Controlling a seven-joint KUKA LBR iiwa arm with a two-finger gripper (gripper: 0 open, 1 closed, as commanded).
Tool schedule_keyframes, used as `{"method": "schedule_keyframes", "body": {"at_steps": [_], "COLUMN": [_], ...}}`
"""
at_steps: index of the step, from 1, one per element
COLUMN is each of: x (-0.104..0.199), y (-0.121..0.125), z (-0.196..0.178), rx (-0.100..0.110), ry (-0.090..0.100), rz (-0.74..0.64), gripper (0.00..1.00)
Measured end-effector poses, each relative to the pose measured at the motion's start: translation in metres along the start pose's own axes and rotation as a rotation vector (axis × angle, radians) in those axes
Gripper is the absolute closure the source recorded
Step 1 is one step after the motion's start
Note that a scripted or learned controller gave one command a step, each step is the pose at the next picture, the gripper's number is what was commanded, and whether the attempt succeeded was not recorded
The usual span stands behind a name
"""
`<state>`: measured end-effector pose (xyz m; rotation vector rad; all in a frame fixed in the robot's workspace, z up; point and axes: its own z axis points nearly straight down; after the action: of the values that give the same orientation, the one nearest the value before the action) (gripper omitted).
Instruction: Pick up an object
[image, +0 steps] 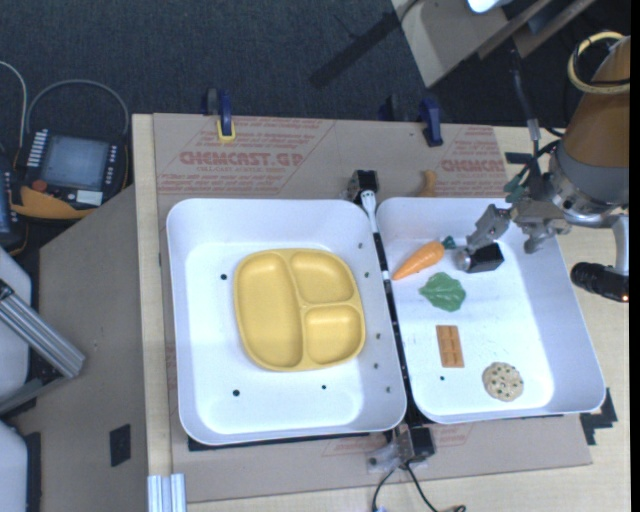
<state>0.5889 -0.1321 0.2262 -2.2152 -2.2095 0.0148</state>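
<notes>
A teach pendant with a dark screen (72, 162) sits off the surface's (300, 150) 9 o'clock side; two blue clamps (224, 112) grip the surface's 12 o'clock edge. The left bin (200, 400) holds a yellow divided plate (298, 306) at its middle, lying flat, with one long compartment towards 9 o'clock and two smaller ones towards 3 o'clock; it stands apart from every wall of the bin.

The right bin (560, 340) touches the left bin along their shared edge, and the things to be picked up lie in it. A toy carrot (419, 259) lies at about 10 o'clock in this bin, its tip pointing towards the shared edge and its green end towards 2 o'clock. A green leaf (442, 291) lies just beside it, on its 5 o'clock side; whether the two touch cannot be told. A brown rectangular cracker (450, 346) lies flat near the bin's middle, at 6 o'clock from the leaf and apart from it; a round speckled cookie (502, 381) lies towards 5 o'clock, near the cracker.

The gripper (535, 215) hangs over the bin's 1 o'clock part, well to the 3 o'clock side of the carrot; nothing is seen held in it, and whether it is spread or pressed together cannot be told.
</notes>
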Motion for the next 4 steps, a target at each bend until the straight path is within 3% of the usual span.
{"method": "schedule_keyframes", "body": {"at_steps": [1, 4], "x": [0.000, 0.001], "y": [0.003, -0.001], "z": [-0.008, 0.143], "rx": [-0.015, -0.012], "ry": [-0.002, -0.001], "rz": [-0.003, -0.002], "gripper": [0.00, 0.00]}}
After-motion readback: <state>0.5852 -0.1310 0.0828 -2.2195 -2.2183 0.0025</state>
